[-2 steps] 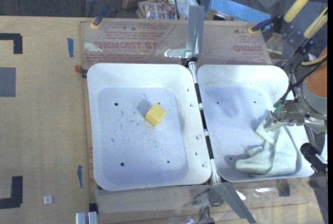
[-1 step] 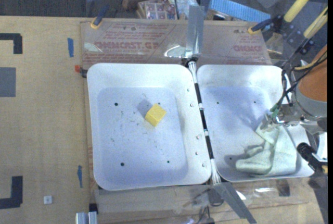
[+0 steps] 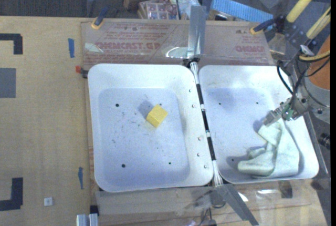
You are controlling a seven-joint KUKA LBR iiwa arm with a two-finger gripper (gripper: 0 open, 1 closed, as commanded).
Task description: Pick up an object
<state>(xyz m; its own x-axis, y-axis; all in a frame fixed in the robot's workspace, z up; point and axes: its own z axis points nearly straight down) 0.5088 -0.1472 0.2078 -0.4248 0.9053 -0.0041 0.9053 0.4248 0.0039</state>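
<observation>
A yellow block lies near the middle of the left bin, tilted on its corner. In the right bin a pale, crumpled cloth-like piece lies by the front right corner. One end of it stretches up toward my gripper. The gripper hangs low over the right side of that bin, directly above the piece's upper end and touching or nearly touching it. Whether that end sits inside the gripper is too blurred to tell.
The metal divider runs between the two bins. Cardboard and a metal bracket stand behind them. Cables hang by the arm at the right. Wooden bench top spreads to the left.
</observation>
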